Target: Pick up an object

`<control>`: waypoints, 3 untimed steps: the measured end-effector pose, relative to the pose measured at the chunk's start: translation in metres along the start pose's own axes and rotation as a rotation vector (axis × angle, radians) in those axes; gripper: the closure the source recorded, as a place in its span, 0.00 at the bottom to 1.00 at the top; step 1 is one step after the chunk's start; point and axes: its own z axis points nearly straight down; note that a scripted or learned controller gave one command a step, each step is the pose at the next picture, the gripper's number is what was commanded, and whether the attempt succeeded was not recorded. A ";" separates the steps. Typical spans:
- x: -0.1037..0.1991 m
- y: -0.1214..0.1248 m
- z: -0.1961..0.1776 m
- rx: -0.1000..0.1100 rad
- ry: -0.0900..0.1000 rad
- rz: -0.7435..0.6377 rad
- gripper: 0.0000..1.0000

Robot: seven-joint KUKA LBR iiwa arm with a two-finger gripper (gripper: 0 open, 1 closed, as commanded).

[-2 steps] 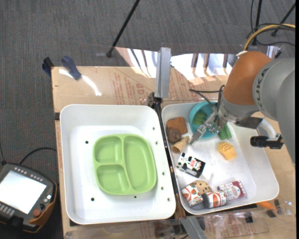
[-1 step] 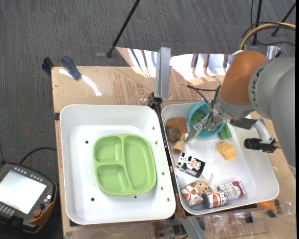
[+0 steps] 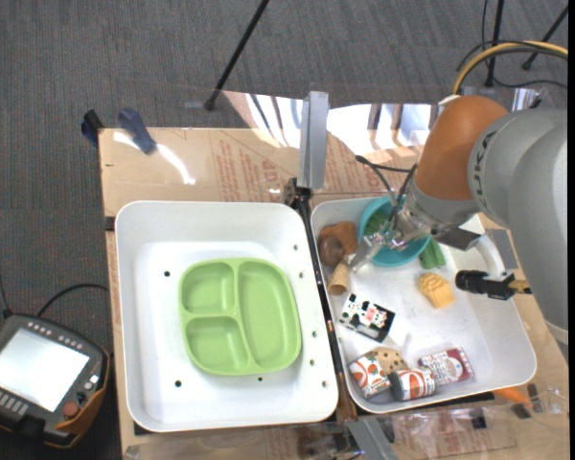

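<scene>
The claw [image 3: 374,249] hung low over the far part of the right bin [image 3: 514,345], at the left rim of a teal bowl [image 3: 399,247]. Whether it was released or clenched could not be told. Whether it touched the bowl could not be told either. The grey arm [image 3: 517,166] with its orange band reached in from the right, above the bin's far right corner.

Just left of the claw lay a brown round thing [image 3: 336,241], against the bin's left wall. A tan cone [image 3: 338,278] lay just near of it. A small green thing [image 3: 433,254] lay at the bowl's right edge, and a yellow block [image 3: 437,290] lay near of that, apart from the bowl.

Toward the middle of the bin lay a black-and-white carton [image 3: 367,318], tilted. At the near wall, close together, sat a red-and-white cup [image 3: 367,376], a can [image 3: 414,383] on its side and a red-and-white pack [image 3: 446,364]. A speckled tan disc [image 3: 389,357] lay among them.

The left bin [image 3: 144,257] held a green divided plate [image 3: 240,314], lying flat near its middle. Both bins sat side by side on the table [image 3: 172,166], which was covered with brown card. A grey post [image 3: 313,151] stood upright at the far end of the gap between the bins. A blue thing [image 3: 134,128] lay at the table's far left corner. On the floor to the near left lay a handheld screen [image 3: 38,374].
</scene>
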 end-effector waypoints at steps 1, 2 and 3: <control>-0.007 -0.001 0.000 -0.003 0.002 0.111 0.00; -0.042 -0.016 -0.002 -0.006 0.000 0.241 0.00; -0.035 -0.013 -0.002 -0.005 0.000 0.398 0.00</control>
